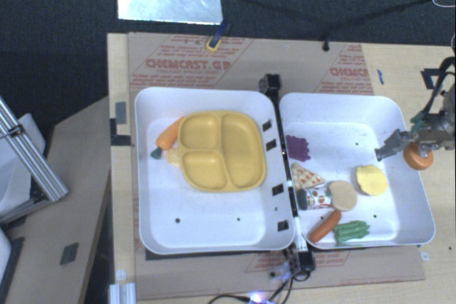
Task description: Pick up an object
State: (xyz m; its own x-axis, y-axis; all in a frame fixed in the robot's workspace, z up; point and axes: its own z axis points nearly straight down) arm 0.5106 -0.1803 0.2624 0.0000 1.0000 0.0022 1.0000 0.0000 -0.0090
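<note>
Bins sit side by side on the tabletop (121, 174): the left bin (153, 224) carries a yellow divided plate (217, 151), with a toy carrot (169, 133) touching the plate's left rim and a small pale piece just below the carrot, at the plate's edge. The right bin (406, 217) holds the loose toy foods. A purple grape cluster (298, 147) lies near its left wall; below it come a pizza slice (306, 175) and a small labelled can (313, 198) on its side. A tan round piece (342, 195) touches the can's right end, and a yellow round piece (372, 180) lies just beside that. Along the near wall rest a red sausage (325, 226) and a green vegetable (352, 230), close together.

The end effector (399, 144) reaches over the right bin's right rim, above the yellow round piece and apart from it. I cannot tell how it is set. An orange ball-like object (418, 157) shows at the rim just beside the wrist.
</note>
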